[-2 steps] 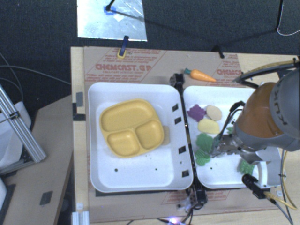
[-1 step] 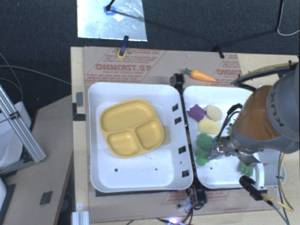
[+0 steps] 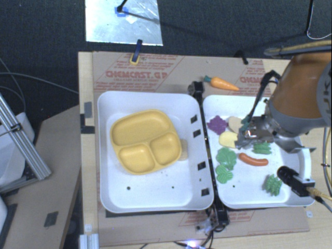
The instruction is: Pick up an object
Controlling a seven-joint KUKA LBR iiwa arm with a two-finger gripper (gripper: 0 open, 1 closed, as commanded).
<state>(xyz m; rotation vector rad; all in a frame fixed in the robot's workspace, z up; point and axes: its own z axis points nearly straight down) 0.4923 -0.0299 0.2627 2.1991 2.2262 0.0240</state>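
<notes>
Cardboard sheet (image 3: 155, 72) under bins, printed "CHEMCAST GP". Gripper (image 3: 248, 135) hung low in right bin (image 3: 249, 200), near pale yellow piece (image 3: 227, 139) and red sausage (image 3: 252, 161); finger state could not be told.

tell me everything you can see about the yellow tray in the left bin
The yellow tray is a rounded, plastic-looking divided plate with three compartments: one large section across its far side and two smaller ones along its near side. All three look empty. It lies flat and right side up on the floor of the left bin, turned slightly askew, nearer the bin's far wall than its near one. Nothing but the bin touches it.
</notes>
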